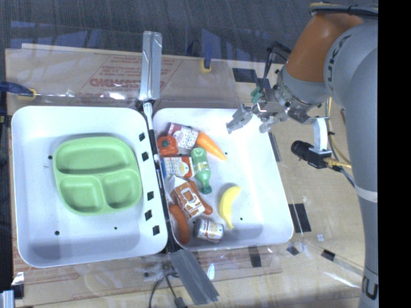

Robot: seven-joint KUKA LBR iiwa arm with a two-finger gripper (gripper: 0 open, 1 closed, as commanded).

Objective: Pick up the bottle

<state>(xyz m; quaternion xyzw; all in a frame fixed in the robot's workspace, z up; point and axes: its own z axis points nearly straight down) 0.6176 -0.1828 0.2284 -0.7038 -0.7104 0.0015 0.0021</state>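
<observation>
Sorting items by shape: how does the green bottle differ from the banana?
The bottle is green with a label; the banana is plain yellow. The bottle is straight with a narrow neck; the banana curves. The bottle touches the cartons; the banana lies apart. Both lie in the right bin.

site: robotics lab test cell | evidence: grey industrial arm with orange band [334,43] reaching over a pale wooden counter [308,197] | two shallow white plastic bins [32,172] side by side beneath the arm | clear plastic sheeting [96,76] behind the bins | dark grey carpet floor [128,5] beyond the counter
</observation>
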